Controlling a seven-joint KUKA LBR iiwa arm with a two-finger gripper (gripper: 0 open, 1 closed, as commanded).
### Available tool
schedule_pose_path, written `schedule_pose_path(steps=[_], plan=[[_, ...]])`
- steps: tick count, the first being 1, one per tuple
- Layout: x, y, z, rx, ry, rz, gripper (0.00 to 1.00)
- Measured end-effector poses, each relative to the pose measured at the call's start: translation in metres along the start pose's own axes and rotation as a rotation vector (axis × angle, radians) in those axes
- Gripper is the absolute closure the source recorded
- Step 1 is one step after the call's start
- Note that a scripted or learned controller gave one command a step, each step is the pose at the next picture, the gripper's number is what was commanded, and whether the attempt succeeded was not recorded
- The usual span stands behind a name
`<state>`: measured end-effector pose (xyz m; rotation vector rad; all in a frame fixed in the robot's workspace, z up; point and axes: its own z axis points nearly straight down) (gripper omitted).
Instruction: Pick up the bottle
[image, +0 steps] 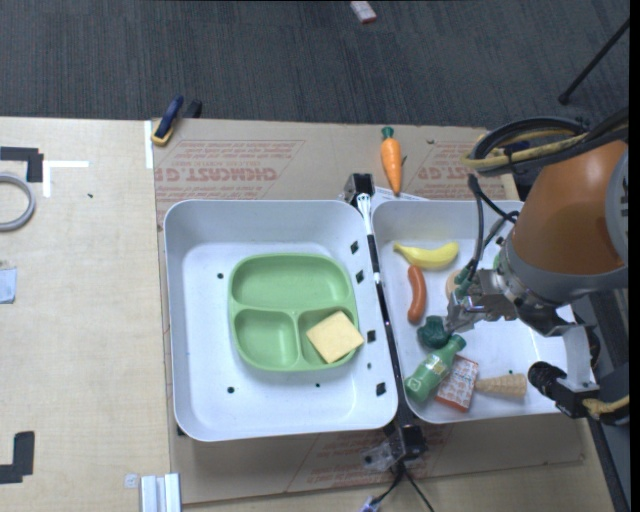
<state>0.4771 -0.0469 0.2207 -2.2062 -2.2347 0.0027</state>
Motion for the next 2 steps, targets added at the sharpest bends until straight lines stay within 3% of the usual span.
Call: schedule_pose_path(steps=[1, 2], plan=[[0.076, 0.001, 0.003, 0.0, 0.0, -0.225, 1.0], [0.135, 0.002, 0.005, -0.001, -0.001, -0.265, 1.0]])
